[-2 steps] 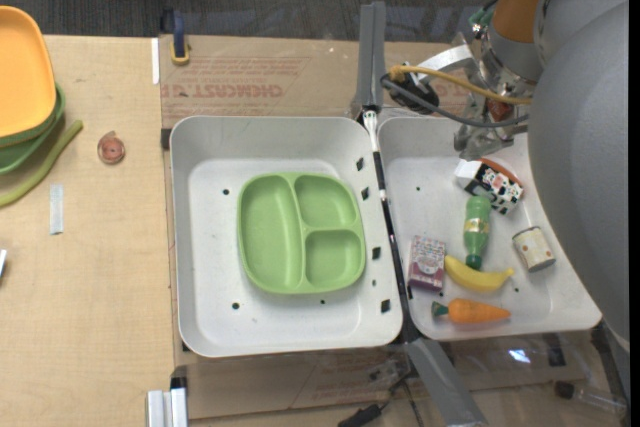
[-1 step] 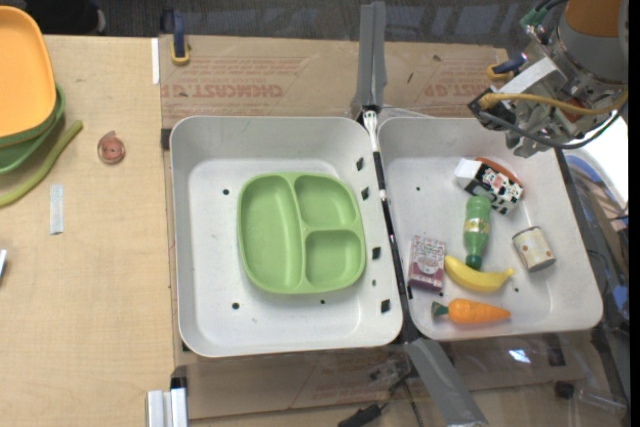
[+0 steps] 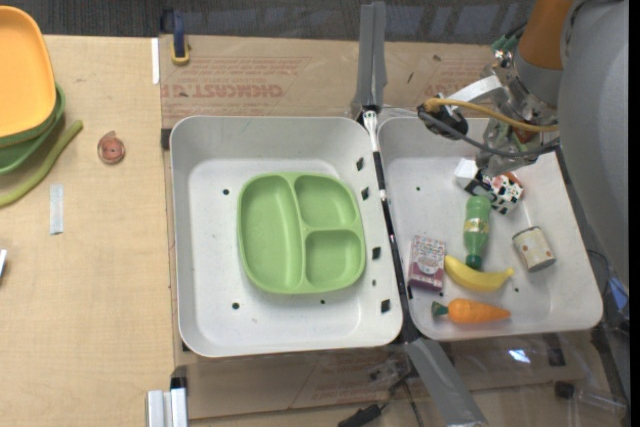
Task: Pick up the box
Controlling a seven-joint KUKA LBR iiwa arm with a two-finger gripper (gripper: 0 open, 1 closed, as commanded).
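The left white bin (image 3: 190, 245) just holds a green three-compartment plastic plate (image 3: 300, 232), probably a drop-off spot. The small pink-and-white cardboard box (image 3: 427, 262) lies flat at the right white bin's (image 3: 575, 300) left wall, just beside a yellow toy banana (image 3: 478, 275). The claw (image 3: 497, 167) hovers near the bin's back, well apart from the box; can't tell its grip state.

A divided plate (image 3: 300, 233) sat in the left bin (image 3: 190, 245). In the right bin (image 3: 570, 300), a box (image 3: 427, 262) lay at the left wall, a bottle (image 3: 476, 230) right of it, a banana (image 3: 478, 275) and carrot (image 3: 472, 312) nearer the front.
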